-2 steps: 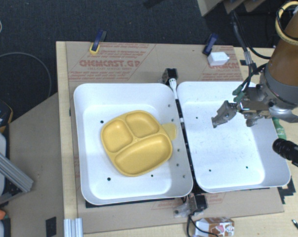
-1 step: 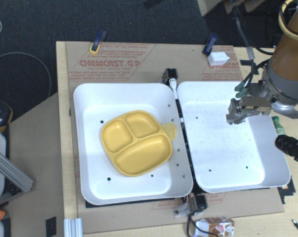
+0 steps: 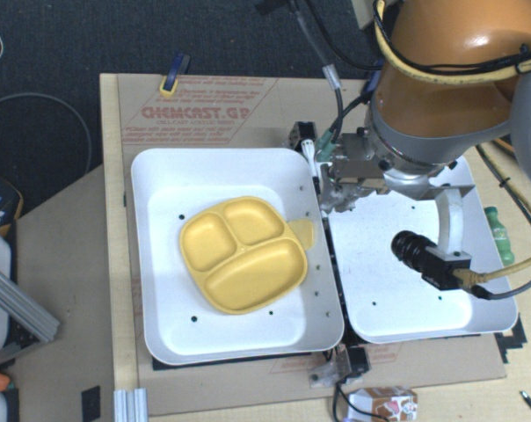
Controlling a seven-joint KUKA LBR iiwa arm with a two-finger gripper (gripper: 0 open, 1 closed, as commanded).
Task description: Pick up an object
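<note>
1. The left bin (image 3: 160,200) holds one yellow divided tray (image 3: 243,253) with three compartments. It lies flat, turned at an angle, in the middle of the bin.
2. A small pale yellow piece (image 3: 301,232) touches the tray's right rim. Whether it belongs to the tray cannot be determined.
3. The gripper (image 3: 342,193) sits at the upper centre of the frame, over the wall where the two bins meet. The arm's orange and grey body covers it from above, so whether it is wide or narrow cannot be told. Nothing is seen in its grasp.
4. The right bin (image 3: 371,310) is hidden by the arm along its upper part.
5. A green item (image 3: 499,233) lies at the right bin's right rim; its shape is hard to make out.
</note>
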